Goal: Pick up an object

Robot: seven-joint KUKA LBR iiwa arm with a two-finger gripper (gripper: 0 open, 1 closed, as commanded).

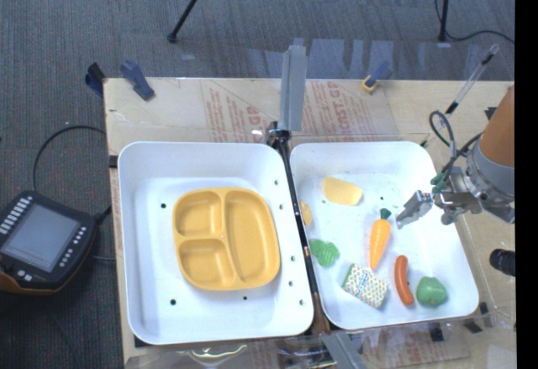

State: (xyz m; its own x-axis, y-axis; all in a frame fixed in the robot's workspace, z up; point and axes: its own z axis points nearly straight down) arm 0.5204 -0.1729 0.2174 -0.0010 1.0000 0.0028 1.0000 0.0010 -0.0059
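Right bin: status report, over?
Gripper over right bin, nothing between fingers. Carrot nearest, left of it, untouched. Sausage and green fruit close by.

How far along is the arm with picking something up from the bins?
Nothing looks done yet: the carrot, sausage, green pear, patterned block, broccoli and yellow wedge all lie in the right bin. In hand: the gripper hovers right of the carrot, holding nothing. Left: descend, grasp, lift.
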